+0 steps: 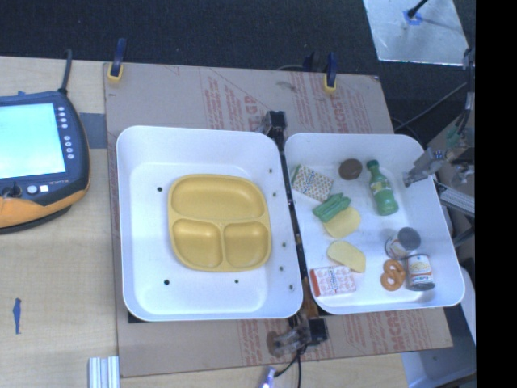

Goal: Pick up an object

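The right bin [420, 297] holds several small items. A green bottle [381, 188] lies near its back right, with a brown round piece [350, 169] beside it. A checkered packet [312, 183], a green pod-shaped toy [331, 208] and two yellow pieces [342, 223] [346, 255] sit in the middle. At the front are a red-and-white carton [333, 281], a pretzel [393, 275] and two small tins [419, 272] [404, 240]. My gripper [420, 170] is at the bin's right rim, just right of the bottle, mostly cut off by the view's edge.
The left bin [137, 217] holds a yellow divided tray [218, 221]. A teach pendant [36, 156] lies on the bench at the far left. Clamps [117, 63] [330, 71] pin the cardboard sheet at the back.
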Controlling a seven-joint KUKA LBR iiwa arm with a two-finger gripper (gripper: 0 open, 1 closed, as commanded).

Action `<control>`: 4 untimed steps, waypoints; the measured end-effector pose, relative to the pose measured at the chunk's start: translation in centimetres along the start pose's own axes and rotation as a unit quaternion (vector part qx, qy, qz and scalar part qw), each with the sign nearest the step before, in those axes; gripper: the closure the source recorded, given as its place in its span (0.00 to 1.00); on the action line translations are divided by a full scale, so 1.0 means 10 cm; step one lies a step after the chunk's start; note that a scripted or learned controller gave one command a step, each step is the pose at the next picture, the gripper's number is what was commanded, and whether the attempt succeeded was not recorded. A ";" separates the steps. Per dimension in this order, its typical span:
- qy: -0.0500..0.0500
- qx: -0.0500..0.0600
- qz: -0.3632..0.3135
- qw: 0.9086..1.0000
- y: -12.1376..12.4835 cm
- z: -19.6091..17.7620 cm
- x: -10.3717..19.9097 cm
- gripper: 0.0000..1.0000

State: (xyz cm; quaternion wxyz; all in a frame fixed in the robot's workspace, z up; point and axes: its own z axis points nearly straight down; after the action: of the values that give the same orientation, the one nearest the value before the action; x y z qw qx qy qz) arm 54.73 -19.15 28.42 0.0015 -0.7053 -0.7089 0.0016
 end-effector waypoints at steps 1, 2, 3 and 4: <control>0.000 0.001 -0.001 1.000 0.49 1.19 0.14 0.00; 0.000 0.001 -0.002 1.000 0.64 1.93 0.12 0.00; -0.001 0.002 -0.003 1.000 0.64 1.82 0.11 1.00; 0.000 0.000 -0.001 1.000 0.13 1.65 0.64 1.00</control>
State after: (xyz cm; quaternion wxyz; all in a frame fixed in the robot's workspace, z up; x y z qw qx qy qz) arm 55.96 -12.79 11.90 0.0018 -0.7047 -0.7095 0.0020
